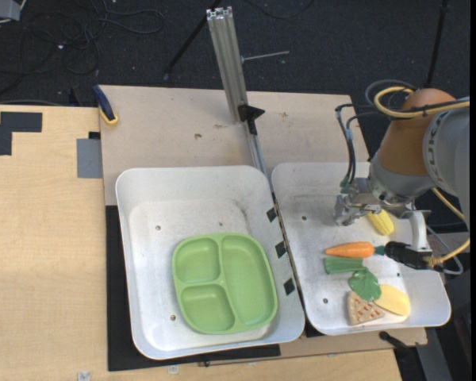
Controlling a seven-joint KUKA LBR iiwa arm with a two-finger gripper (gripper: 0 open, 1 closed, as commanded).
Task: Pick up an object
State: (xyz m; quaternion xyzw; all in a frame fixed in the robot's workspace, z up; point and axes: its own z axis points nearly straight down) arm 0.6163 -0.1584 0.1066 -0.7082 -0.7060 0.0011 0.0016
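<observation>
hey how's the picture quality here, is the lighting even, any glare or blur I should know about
Camera view: the bench and both bins are evenly lit, the right bin bright but without harsh glare; the floor behind is dark. The green tray and the carrot are fairly sharp. The pincer is small and soft, so detail there is hard to read.

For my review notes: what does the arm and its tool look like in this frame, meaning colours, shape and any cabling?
The arm is rounded and grey, with an orange band above the wrist. At its end sits a small metallic tool of silver-grey parts. A yellow cable loops above the orange band, and thin dark cables run down to the tool. No markings are legible.
</observation>
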